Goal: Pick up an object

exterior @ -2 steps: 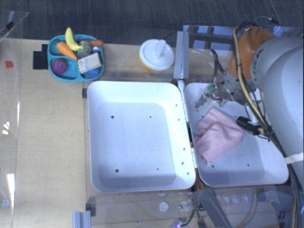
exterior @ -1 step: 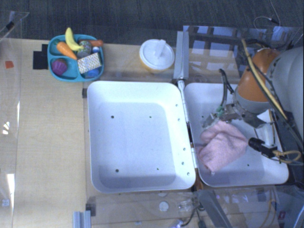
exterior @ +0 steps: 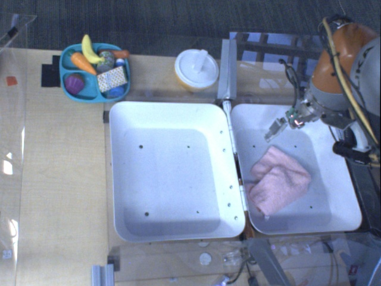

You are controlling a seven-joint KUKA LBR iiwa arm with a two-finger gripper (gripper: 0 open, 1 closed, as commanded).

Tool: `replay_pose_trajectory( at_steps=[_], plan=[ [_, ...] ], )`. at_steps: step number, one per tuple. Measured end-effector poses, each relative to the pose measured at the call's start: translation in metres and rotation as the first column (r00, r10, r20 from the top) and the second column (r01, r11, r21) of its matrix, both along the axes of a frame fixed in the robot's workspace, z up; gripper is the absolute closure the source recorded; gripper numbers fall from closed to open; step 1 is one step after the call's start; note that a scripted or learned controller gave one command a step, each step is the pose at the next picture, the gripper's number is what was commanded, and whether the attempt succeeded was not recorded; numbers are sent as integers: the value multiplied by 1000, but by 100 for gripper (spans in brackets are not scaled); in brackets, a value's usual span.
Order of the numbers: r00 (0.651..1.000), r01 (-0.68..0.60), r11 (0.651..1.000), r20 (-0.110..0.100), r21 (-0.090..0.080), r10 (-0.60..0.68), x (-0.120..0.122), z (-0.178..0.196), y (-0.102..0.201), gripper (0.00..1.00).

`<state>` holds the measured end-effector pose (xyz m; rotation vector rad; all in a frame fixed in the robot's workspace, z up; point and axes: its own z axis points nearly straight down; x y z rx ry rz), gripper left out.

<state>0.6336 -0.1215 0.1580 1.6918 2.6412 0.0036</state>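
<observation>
A crumpled pink cloth (exterior: 278,180) lies in the right white bin (exterior: 333,219), toward its left and front. My gripper (exterior: 275,128) hangs over the bin's back part, above and a little behind the cloth, apart from it. The grey arm with its orange band (exterior: 339,58) comes in from the right. Nothing shows between the fingers.
The left white bin (exterior: 172,168) sits beside the right one. Behind it on the bench stand a blue tray (exterior: 94,71) with toy food and a white lidded bowl (exterior: 197,69). A metal frame stands behind the right bin.
</observation>
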Motion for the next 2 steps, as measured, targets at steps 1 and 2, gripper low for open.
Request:
replay_pose_trajectory(
  at_steps=[1,2],
  plan=[
    [1000,-17,1000,2,0,17,-33,-63,-23,0],
    [1000,-20,1000,7,0,20,-31,-52,-22,100]
  ],
)
